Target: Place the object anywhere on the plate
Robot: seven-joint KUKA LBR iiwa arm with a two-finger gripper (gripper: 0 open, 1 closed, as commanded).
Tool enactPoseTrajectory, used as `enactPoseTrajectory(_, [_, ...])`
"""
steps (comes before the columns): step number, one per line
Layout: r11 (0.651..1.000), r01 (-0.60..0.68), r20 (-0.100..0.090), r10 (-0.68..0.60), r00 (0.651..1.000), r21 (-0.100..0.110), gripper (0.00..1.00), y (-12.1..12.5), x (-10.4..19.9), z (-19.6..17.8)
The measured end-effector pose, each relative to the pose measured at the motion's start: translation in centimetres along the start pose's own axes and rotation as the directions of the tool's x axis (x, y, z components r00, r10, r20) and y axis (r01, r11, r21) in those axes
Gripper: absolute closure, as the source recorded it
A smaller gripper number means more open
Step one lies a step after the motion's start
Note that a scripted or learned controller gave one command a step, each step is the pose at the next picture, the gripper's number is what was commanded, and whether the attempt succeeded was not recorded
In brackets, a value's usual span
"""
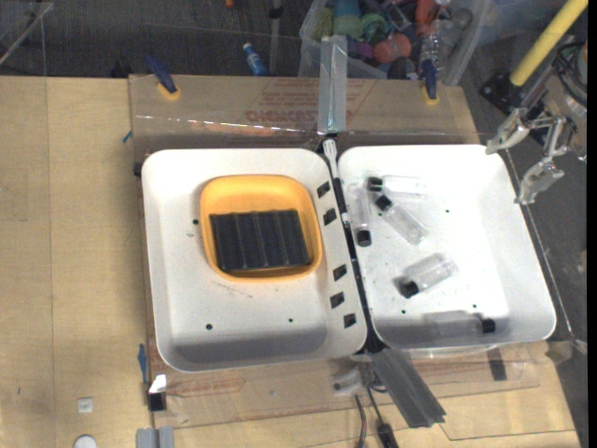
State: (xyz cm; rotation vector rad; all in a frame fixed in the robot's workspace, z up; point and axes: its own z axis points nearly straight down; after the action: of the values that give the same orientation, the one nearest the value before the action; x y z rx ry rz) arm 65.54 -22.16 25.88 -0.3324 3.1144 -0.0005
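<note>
Two white bins sit side by side on the table (65,250). Left of the divider (340,241), the left bin (168,250) holds the orange plate (259,194) with a dark ribbed insert. Right of the divider, in the right bin (522,287), lie several clear vials with black caps; one vial (424,275) lies free near the middle. It looks light, stiff and slippery; I'd grip it across the body. Farther right, the end effector (534,147) hovers over the bin's corner, and whether released or clenched I cannot tell. Another vial by the front wall is hard to make out.
</note>
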Motion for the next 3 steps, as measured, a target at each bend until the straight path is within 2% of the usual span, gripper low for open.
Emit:
enactPoseTrajectory(1, [0.938,0.348,0.000,-0.348,0.938,-0.002,0.00,-0.19,-1.14,2.52])
enactPoseTrajectory(2, [0.844,0.537,0.001,-0.537,0.844,-0.002,0.00,-0.19,-1.29,2.29])
enactPoseTrajectory(3, [0.707,0.707,0.001,-0.707,0.707,-0.003,0.00,-0.17,-1.29,2.60])
